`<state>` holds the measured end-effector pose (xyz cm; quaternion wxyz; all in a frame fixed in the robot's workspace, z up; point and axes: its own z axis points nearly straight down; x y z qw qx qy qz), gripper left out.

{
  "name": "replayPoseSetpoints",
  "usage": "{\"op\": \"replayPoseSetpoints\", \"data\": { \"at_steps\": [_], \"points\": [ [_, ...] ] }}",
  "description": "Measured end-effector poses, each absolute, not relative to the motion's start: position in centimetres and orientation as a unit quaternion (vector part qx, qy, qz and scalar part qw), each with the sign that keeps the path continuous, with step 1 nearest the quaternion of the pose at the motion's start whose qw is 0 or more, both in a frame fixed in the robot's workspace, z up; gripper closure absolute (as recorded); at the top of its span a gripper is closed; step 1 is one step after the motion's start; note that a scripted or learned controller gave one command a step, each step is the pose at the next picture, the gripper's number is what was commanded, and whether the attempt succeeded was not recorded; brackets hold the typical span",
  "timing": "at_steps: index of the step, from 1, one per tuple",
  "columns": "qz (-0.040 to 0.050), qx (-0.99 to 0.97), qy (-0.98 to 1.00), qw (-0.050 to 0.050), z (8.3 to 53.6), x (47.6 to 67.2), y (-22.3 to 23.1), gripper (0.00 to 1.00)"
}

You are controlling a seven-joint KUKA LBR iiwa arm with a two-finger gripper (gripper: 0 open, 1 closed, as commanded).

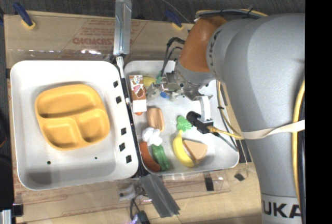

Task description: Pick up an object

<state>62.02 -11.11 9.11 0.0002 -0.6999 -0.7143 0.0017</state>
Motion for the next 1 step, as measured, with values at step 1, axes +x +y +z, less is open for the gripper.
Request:
{"op": "replayPoseSetpoints", "data": {
  "at_steps": [1],
  "points": [
    [0.0022,-0.699,-0.716,0.002,10.02,62.02,-11.03,1.00]
  ]
}}
